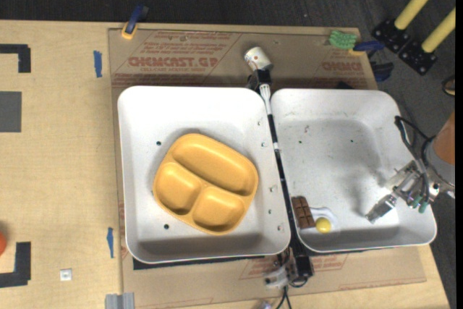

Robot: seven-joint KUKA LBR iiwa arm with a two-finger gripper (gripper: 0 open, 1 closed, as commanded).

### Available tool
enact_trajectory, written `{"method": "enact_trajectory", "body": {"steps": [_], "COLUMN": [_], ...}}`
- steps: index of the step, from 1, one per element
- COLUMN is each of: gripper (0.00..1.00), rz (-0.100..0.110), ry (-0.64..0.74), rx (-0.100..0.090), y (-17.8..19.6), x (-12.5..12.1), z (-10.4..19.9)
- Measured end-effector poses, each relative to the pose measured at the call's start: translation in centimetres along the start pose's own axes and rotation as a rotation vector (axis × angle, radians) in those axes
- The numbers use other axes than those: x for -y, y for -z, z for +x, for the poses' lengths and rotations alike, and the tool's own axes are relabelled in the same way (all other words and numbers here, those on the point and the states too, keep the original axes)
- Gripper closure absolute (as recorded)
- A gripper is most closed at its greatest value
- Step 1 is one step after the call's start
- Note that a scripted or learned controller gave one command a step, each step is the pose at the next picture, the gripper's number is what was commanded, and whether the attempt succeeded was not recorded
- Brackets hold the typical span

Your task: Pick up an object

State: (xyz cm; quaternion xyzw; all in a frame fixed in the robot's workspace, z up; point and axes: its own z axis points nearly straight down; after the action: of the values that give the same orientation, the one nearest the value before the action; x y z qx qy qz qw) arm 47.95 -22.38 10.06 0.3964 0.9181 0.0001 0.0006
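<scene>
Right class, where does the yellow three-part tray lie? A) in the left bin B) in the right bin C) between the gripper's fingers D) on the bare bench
A: the yellow tray lies flat in the left bin, far from the gripper at the right bin's right edge.

Probably a lab: taped bench [58, 155], white bins [137, 119].

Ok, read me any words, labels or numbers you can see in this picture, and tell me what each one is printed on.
"CHEMCAST GP", as far as it can be made out: red print, upside down, on the brown board behind the left bin.
Smaller red lines above it: too blurred to read.
Partial red print on the board behind the right bin: cut off, unreadable.
</scene>
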Motion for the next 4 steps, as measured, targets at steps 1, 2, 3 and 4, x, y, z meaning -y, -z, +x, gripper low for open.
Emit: {"method": "enact_trajectory", "body": {"steps": [1, 2, 3, 4], "gripper": [1.00, 0.00, 0.00, 0.00], "rz": [-0.003, -0.003, -0.001, -0.002], "ry": [-0.001, 0.000, 0.575, 0.780], "rx": [0.004, 0.004, 0.000, 0.000], "y": [1.0, 1.0, -1.2, -0.2], "x": [-0.1, -0.1, -4.6, -8.7], "z": [-0.1, -0.1, 4.8, 9.2]}}
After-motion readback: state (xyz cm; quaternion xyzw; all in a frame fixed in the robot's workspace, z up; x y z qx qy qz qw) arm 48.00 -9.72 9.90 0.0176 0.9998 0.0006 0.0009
